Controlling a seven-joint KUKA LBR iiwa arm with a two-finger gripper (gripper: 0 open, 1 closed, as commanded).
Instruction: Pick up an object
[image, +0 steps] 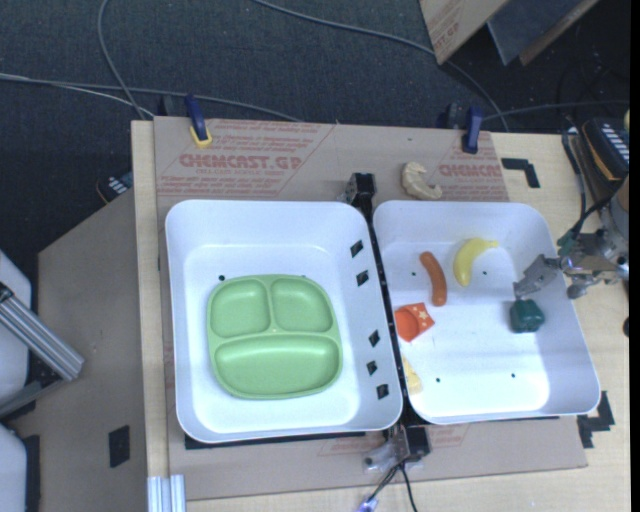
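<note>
Bench: brown board with red print, two clamps at far edge, blue-yellow on left, blue on right. Pale crumpled lump on board, just behind right bin's far rim, outside both bins

Left bin: shallow, white. Holds one green divided plate, three compartments, two small at far side, one long at near side. Lying flat, near bin centre, apart from all walls

Right bin: shallow, white, touching left bin along black divider strip. Contents, biggest first:
- yellow banana-like piece, far half of bin, right of sausage
- dark green rounded object, near right wall, task's likeliest target
- orange-red sausage shape, lying roughly lengthwise, between banana piece and divider
- red-orange wedge, just beside near end of sausage, whether touching cannot be told
- small yellow scrap against left wall, near corner

Gripper: reaching in over right rim, grey finger tip hanging just above green object, slightly toward far side. Jaws: open or closed cannot be told, fingers too small and blurred. Nothing visibly between them. Green object resting on bin floor
</note>
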